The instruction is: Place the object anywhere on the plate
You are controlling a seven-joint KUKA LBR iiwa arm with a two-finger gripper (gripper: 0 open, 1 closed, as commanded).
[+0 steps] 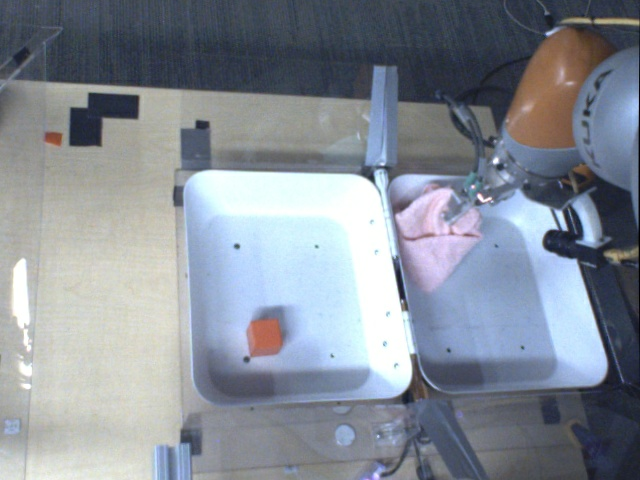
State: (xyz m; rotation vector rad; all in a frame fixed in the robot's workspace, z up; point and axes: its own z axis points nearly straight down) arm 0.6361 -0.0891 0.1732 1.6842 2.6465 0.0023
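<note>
A soft pink cloth (436,236), terry-like and crumpled, lies in the right bin (520,368) against its upper left corner, one pointed flap trailing down toward the bin's middle. The hand (472,192) sits at the cloth's upper right edge, touching the fabric; whether its grip is wide or closed on the cloth I cannot tell. The left bin (300,208), smooth white plastic with rounded corners, holds a small orange block (265,337) with square faces near its lower left. Both bins rest side by side on the pale wooden table (90,318).
</note>
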